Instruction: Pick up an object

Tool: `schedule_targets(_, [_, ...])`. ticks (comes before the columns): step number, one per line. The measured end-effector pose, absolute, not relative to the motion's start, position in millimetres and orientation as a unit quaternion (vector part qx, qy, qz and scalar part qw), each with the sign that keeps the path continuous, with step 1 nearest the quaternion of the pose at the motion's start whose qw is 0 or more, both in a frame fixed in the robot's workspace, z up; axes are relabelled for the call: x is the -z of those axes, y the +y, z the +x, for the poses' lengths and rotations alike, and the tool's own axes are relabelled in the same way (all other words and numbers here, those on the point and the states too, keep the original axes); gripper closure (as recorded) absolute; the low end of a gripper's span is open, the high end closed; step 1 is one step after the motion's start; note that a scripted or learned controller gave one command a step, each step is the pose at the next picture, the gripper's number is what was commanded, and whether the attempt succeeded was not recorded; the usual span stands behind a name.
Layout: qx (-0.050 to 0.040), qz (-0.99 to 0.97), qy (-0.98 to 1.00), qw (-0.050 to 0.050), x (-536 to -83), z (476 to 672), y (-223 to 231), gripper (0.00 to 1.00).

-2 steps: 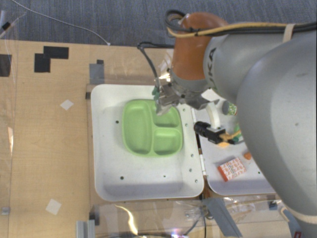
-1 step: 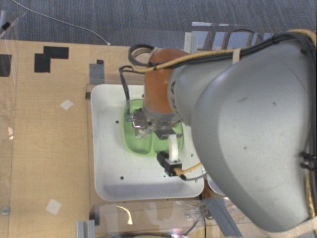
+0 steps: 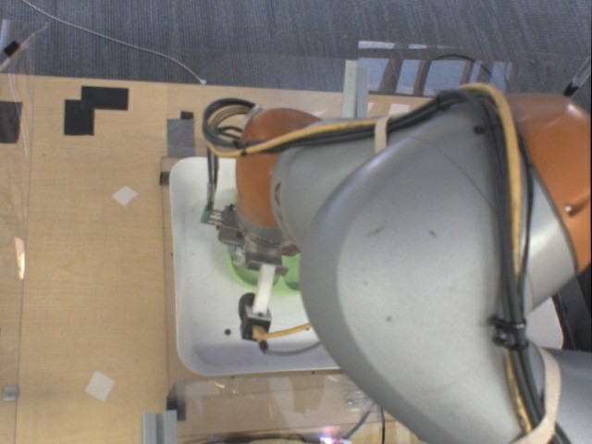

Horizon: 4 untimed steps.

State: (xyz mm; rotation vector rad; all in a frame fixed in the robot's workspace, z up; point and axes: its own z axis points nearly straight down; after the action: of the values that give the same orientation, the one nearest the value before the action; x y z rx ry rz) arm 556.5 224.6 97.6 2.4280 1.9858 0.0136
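No text, label, brand, number or sign can be read anywhere in view.

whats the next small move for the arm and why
Probably a short, straight descent: the tool hangs right above the green object in the white bin, and the view shows no grasp on it yet.
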Motion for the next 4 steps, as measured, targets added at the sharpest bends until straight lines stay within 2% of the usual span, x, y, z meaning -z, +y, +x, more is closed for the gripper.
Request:
schedule_targets(1, [-0.0150, 0.911, 0.412, 0.003, -96.7, 538.3, 234.5, 1.00])
schedule_targets(2, [-0.0106, 0.971, 0.239, -0.004, -96.0, 548.4, 237.7, 1.00])
schedule_targets(3, [-0.0021, 0.995, 0.101, -0.002, -158.6, 559.7, 234.7, 1.00])
schedule_targets(4, [-0.0011, 0.995, 0.102, -0.002, -185.4, 511.2, 236.5, 1.00])
